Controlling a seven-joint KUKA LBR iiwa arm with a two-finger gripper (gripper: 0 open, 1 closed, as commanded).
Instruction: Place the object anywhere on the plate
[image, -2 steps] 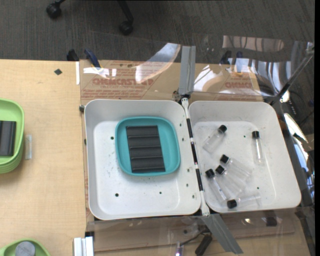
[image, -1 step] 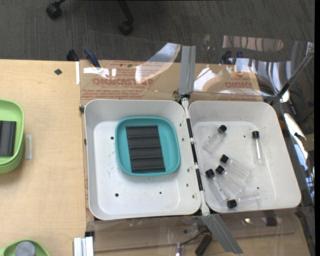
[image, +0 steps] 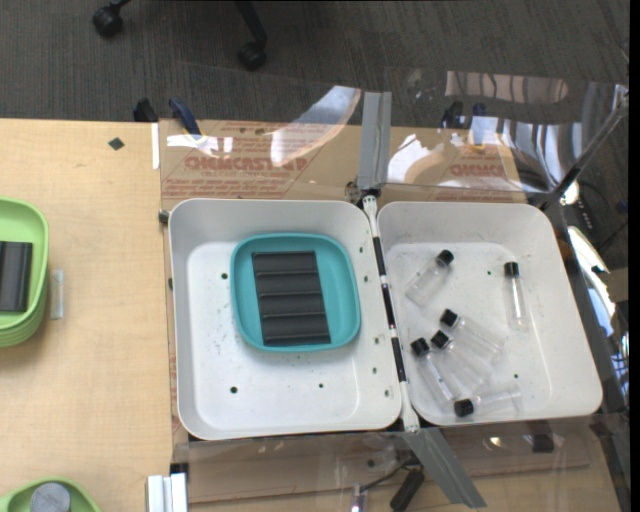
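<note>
Looking down on the bench, two shallow white bins sit side by side, meeting along a central seam. Left bin (image: 200, 380): holds a teal square plate (image: 345, 300) with rounded corners, placed slightly above the bin's centre and a little toward the seam. On the plate lies a dark ribbed block (image: 290, 295), four raised bars running across it, covering most of the plate's flat floor. Right bin (image: 560, 390): holds several clear vials with black caps, all lying on their sides, none upright. One vial (image: 430, 275) lies tilted near the bin's upper left; a second vial (image: 514, 292) lies almost lengthwise along the view's vertical at upper right, cap at the top end. Lower down, a loose cluster: a capped vial (image: 462, 330) near the middle, another vial (image: 434, 365) just beside it at left, and one more vial (image: 490, 400) near the lower wall with its cap pointing left. The cluster's vials overlap or touch; exact contacts cannot be told through the clear glass. All vials are well apart from the plate. At far left on the wooden bench, a green tray (image: 30, 320) carries a dark object.
</note>
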